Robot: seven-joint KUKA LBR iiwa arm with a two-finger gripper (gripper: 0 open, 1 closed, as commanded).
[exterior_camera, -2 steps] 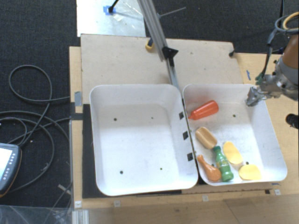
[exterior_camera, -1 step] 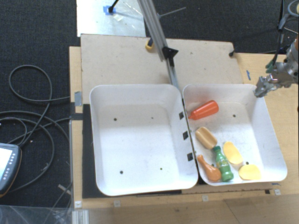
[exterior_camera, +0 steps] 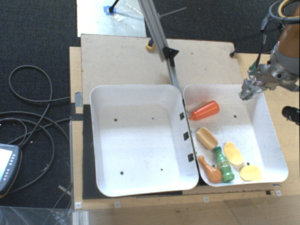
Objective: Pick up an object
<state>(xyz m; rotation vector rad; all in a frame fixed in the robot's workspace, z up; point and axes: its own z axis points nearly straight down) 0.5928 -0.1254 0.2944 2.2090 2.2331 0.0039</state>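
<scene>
Arm poised over the far right rim of the right bin; six small objects lie in that bin.

The bench [exterior_camera: 122, 60] is a flat, matte board of pale fibre. On it sit two shallow white bins with rounded corners and smooth, glossy walls: the left bin [exterior_camera: 101, 102] and the right bin [exterior_camera: 276, 158], touching along their shared edge. The grey arm [exterior_camera: 287, 55], with its orange band, enters from the right, and its metallic gripper [exterior_camera: 247, 92] hangs at the right bin's far right corner; whether it is open or closed cannot be told. In the right bin, an orange carrot-like cone [exterior_camera: 205, 110] lies far, a tan bread-like roll [exterior_camera: 206, 138] in the middle, and near the front a green bottle [exterior_camera: 223, 164], an orange drumstick shape [exterior_camera: 209, 169], a pale yellow oblong [exterior_camera: 233, 153] and a yellow rounded piece [exterior_camera: 251, 173].
</scene>
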